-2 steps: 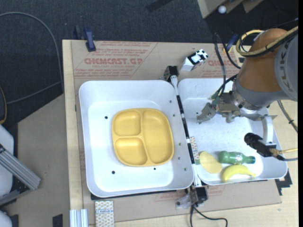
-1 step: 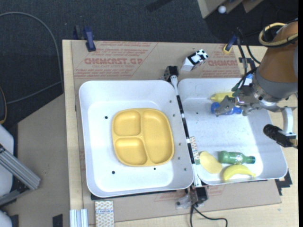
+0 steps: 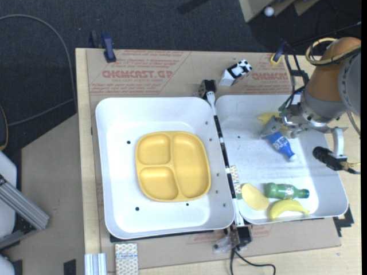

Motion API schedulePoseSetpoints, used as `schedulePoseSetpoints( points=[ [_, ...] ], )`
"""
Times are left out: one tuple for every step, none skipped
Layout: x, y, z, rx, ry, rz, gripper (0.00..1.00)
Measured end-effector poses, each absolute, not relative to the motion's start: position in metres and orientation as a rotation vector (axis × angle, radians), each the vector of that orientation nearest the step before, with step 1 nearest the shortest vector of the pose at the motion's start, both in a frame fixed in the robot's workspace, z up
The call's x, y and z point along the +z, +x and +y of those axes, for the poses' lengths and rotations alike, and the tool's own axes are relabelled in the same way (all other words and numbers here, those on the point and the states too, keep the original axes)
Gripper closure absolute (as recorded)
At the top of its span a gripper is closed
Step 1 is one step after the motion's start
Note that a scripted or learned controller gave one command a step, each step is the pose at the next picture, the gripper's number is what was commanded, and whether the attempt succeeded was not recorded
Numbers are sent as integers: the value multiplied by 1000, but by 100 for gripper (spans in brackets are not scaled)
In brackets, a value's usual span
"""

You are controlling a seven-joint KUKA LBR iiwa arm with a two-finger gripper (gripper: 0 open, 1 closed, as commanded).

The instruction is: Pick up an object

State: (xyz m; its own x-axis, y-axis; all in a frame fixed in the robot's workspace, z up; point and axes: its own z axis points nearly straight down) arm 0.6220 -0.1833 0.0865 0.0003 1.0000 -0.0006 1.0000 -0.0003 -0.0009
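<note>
From my remote station I record the arm (image 3: pixel 335 76) reaching in from the right edge, its orange band uppermost and the grey wrist bent down into the right bin (image 3: pixel 321 179). The gripper (image 3: pixel 282 132) sits low over the upper middle of that bin, directly above a small blue packet (image 3: pixel 282 145). The metal fingers (image 3: pixel 269 132) splay outward to either side of the packet's upper end; I judge them spread apart, and I see nothing clamped between them. The packet lies on the bin floor, tilted, just below the gripper. A yellow scrap (image 3: pixel 266 118) shows beside the gripper, toward the bin's upper left.

Along the right bin's near wall I note a pale yellow lemon-like piece (image 3: pixel 254 196), a green bottle (image 3: pixel 285 191) lying on its side just beside it, and a banana (image 3: pixel 288 209) touching the bottle's lower side. All three lie well apart from the gripper.

The left bin (image 3: pixel 114 130), adjoining the right bin, holds a yellow divided plate (image 3: pixel 172 166) at its centre.
</note>
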Motion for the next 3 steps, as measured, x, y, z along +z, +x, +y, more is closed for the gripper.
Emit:
schedulePoseSetpoints(
  points=[
    [97, 623, -183, 0, -2223, -2225, 100],
    [85, 623, -97, -2, -2220, -2222, 100],
    [185, 589, -34, -2, -2220, -2223, 100]
  ],
)
